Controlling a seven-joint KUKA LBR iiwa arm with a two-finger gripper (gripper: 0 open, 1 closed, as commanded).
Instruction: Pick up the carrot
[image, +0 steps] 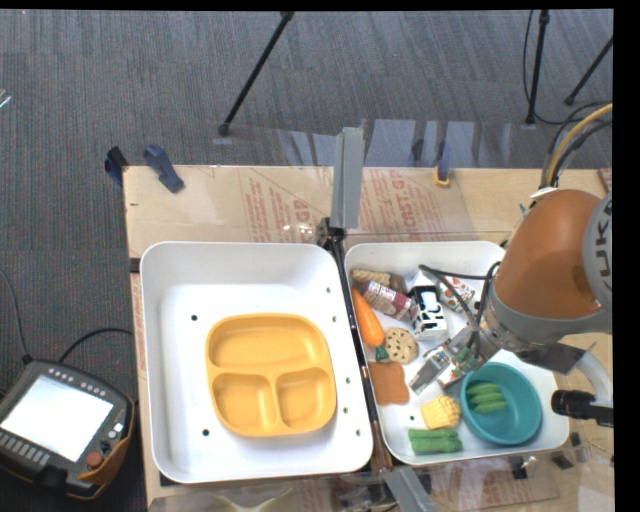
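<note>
Here, in the camera view, the carrot (368, 319) lies slanted along the right bin's (478, 251) left wall, just beside a cookie (401, 346). The gripper (437, 368) hovers right of the cookie, near a teal bowl (502, 403), holding nothing; its finger spread is unclear.

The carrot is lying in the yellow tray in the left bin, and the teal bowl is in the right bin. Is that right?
Not quite. The carrot lies in the right bin, against its left wall, not in the yellow tray. The camera view shows it. The teal bowl is in the right bin.
</note>
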